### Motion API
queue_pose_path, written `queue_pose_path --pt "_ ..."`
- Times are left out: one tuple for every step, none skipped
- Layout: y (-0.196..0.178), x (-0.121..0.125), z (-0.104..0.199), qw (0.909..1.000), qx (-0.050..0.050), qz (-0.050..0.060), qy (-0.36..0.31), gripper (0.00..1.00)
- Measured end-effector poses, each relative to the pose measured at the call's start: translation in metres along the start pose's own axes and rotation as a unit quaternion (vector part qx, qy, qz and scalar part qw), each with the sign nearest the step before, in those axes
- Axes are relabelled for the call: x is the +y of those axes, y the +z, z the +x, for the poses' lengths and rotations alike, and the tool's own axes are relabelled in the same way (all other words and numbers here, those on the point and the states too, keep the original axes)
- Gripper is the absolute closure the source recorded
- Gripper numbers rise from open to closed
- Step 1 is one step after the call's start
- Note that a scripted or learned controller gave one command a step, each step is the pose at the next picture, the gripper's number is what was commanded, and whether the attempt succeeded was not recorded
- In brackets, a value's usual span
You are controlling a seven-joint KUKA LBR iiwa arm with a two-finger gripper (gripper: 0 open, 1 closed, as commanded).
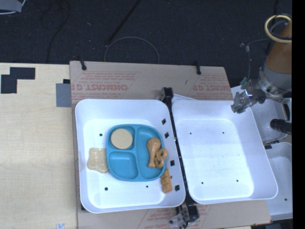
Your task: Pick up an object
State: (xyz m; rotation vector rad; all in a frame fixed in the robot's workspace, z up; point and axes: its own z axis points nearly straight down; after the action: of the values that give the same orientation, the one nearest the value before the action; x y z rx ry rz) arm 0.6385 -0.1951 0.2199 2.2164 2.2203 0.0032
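Your arm sits at the far right edge of the scene, orange band up top, grey wrist below it, pulled back outside both bins. The gripper hangs off the wrist toward the left, just past the far right corner of the right bin, over the rim area rather than over the bin floor. It carries nothing, and you can't tell how wide it stands; it's too small and dark here.

All the objects are in the left bin. A blue divided tray lies in the middle of it. A round tan disc sits in the tray's far left compartment. A tan twisted piece lies in the tray's right compartment. A pale flat piece rests on the bin floor, touching the tray's left edge. A small orange-brown chunk lies at the tray's near right corner, close to the bin's right wall. The arm is well apart from all of these.
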Motion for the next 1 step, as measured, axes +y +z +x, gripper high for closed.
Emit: queue_pose_path --pt "-0.0278 0.0004 -0.001 1.0 0.001 0.002 0.0 1.0"
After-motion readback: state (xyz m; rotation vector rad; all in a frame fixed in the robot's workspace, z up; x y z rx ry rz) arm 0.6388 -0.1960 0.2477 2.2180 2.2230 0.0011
